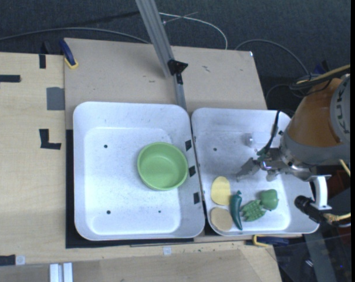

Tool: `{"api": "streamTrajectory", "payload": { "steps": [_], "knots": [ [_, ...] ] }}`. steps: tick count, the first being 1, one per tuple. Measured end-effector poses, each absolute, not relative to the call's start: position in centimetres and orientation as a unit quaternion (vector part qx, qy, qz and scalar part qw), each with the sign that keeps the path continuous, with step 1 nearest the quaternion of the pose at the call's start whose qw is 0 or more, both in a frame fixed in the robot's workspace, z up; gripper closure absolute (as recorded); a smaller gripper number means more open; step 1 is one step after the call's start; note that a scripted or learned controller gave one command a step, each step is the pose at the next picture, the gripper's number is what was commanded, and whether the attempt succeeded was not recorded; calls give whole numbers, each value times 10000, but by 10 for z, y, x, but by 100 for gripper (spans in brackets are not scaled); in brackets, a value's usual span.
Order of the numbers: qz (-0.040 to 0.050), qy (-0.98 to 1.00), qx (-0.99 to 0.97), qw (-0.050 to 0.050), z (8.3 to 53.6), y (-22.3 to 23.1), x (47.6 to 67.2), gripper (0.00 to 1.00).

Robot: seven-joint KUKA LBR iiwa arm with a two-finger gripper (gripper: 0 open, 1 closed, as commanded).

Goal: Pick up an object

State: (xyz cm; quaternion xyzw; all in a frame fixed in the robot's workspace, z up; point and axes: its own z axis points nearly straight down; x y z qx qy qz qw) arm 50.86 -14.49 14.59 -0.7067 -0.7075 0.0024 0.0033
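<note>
Two bins on tabletop; fingers [252, 168] spread, nothing held, poised over right bin [224, 125]. Approach step; next: descend onto green toy [260, 205], close.

There are two white bins on the worktop [224, 75]: the left bin [95, 157] and the right bin [224, 128]. In the left bin there is one green bowl [162, 166]. In the right bin I count five small things: one yellow piece [220, 190], one pale tan piece [221, 218], one dark green pepper [235, 208], one bumpy green piece [253, 211] and one round green piece [269, 199]. There is one robot arm [318, 128] with one gripper [256, 166]. On the worktop lies one blue and yellow clamp [67, 53].
</note>
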Motion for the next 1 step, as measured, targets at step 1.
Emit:
{"api": "streamTrajectory", "payload": {
  "steps": [1],
  "knots": [
    [24, -7074, -7068, 38, 92, -144, 506, 0]
  ]
}}
